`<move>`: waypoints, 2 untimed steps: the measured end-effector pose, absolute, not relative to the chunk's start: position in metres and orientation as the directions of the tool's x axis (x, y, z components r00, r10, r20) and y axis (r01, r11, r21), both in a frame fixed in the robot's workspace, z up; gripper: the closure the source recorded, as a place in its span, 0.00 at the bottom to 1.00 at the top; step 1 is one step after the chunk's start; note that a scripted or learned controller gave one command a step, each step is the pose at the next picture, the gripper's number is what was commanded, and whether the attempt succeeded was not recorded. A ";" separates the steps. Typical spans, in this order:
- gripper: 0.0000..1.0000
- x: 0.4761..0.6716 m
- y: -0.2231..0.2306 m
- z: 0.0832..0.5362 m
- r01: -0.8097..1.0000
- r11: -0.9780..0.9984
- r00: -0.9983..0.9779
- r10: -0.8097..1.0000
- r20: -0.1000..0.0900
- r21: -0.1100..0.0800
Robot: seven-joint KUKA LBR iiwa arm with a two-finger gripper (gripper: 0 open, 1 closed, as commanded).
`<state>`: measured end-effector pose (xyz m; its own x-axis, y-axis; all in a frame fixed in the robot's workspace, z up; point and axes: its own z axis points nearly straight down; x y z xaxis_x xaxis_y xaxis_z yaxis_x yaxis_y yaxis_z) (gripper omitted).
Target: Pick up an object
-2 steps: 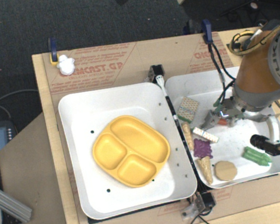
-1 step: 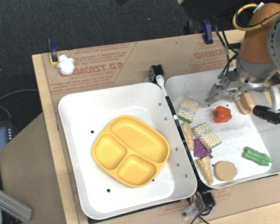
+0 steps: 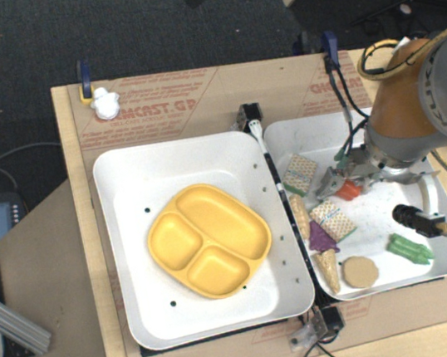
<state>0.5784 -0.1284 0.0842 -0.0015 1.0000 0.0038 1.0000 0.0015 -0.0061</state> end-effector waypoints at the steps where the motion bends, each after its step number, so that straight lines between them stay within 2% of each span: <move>1: 0.00 0.616 -0.135 0.085 1.000 0.001 -0.001 1.000 -0.002 0.005; 2: 0.00 0.598 -0.170 0.085 1.000 -0.004 0.004 1.000 -0.001 -0.003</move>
